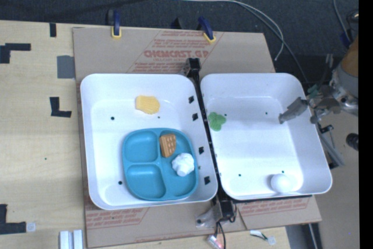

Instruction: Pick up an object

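End effector sits at the right bin's far-right rim, fingers spread wide w/ nothing between them. Inside that bin: green object by the wall nearest the left bin, white ball in the near-right corner, well apart from the end effector. Left bin holds a blue divided tray w/ a brown waffle-like piece & white lump on it; yellow piece lies just beyond the tray

You see red print on cardboard sheet under bins: reads roughly "CHEMCAST GP"; smaller lines too blurred.
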Motion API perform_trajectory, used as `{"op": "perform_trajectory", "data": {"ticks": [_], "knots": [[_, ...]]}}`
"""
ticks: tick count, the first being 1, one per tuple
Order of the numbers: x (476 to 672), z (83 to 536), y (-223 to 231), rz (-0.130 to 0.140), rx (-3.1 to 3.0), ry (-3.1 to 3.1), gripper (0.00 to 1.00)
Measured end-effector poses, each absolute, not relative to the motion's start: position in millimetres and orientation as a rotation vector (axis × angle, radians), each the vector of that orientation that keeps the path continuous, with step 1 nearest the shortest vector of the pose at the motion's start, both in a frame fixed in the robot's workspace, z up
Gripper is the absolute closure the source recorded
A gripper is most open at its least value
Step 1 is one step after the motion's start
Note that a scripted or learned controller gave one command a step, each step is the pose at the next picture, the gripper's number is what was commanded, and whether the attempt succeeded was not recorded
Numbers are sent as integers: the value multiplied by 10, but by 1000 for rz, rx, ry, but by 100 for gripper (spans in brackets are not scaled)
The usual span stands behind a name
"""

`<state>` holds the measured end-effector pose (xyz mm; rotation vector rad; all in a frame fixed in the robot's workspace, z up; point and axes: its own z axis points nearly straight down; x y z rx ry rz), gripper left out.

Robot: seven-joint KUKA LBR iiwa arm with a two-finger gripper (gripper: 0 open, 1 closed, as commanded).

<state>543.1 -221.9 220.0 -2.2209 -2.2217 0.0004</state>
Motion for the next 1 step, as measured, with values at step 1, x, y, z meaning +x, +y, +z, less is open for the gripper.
{"op": "perform_trajectory", "data": {"ticks": [1], "knots": [[5182, 3223, -1637, -10, -2222, -2232, 0]]}}
